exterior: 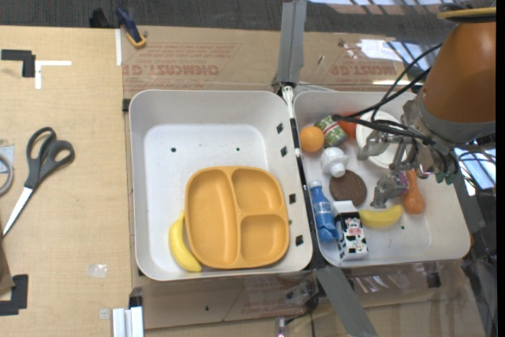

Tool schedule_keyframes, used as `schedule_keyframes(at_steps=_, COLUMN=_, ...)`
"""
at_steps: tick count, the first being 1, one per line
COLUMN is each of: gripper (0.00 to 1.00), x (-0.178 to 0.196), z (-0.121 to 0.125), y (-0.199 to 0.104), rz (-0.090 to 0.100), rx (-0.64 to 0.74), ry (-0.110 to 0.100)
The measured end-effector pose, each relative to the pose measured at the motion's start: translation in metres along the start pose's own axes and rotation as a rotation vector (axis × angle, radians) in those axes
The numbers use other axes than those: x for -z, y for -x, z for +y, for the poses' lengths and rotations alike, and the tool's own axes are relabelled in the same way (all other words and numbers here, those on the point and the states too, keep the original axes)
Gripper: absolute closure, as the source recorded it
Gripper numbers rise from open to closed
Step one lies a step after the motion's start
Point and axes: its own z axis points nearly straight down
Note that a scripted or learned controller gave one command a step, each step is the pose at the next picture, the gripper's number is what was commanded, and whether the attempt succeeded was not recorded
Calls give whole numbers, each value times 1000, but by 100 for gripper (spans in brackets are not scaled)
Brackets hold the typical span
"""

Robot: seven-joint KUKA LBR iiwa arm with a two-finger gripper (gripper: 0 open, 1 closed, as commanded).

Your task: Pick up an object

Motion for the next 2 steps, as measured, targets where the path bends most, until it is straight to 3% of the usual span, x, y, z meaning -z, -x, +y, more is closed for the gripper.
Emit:
schedule_keyframes(at_steps=1, gripper=0, x=-112, z=-13, y=62, rz=-2, rx=-187, ry=0)
schedule_keyframes(at_steps=2, gripper=0, x=-118, z=-2, y=129, rz=-3, rx=-312, ry=-2)
